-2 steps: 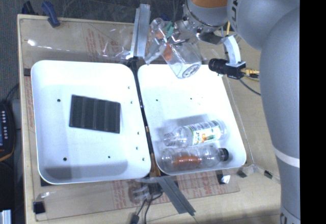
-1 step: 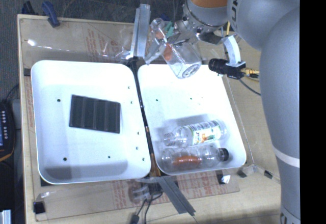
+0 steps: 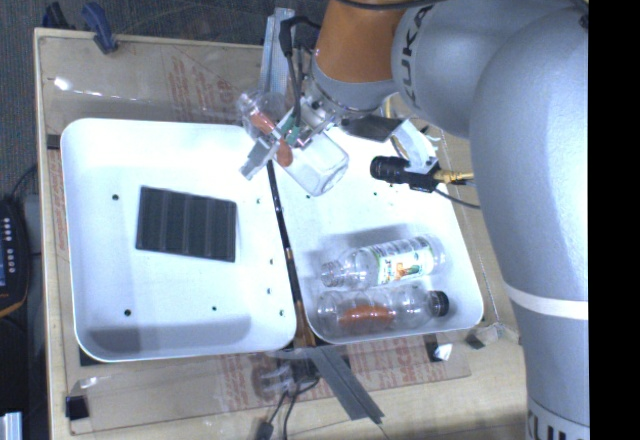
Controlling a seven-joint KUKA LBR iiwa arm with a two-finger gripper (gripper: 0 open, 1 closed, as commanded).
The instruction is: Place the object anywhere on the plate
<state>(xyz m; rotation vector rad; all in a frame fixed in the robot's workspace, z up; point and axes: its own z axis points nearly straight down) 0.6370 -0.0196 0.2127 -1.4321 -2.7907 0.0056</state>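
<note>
Your gripper (image 3: 272,133) hangs over the divide between the two bins, at their far end. A clear plastic cup (image 3: 318,166) sits tilted just beside it, touching; whether the fingers are closed on it, you cannot tell. The dark ridged plate (image 3: 187,224) lies in the left bin (image 3: 90,308), well apart. Two clear bottles (image 3: 385,263) lie in the right bin (image 3: 465,303).

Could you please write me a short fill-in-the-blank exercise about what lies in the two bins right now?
1. The dark ribbed plate lies in the ____ bin.
2. The right bin holds ____ clear plastic bottles lying on their sides.
3. The gripper hangs above the ____ between the bins.

Missing words: left; two; divider
</note>
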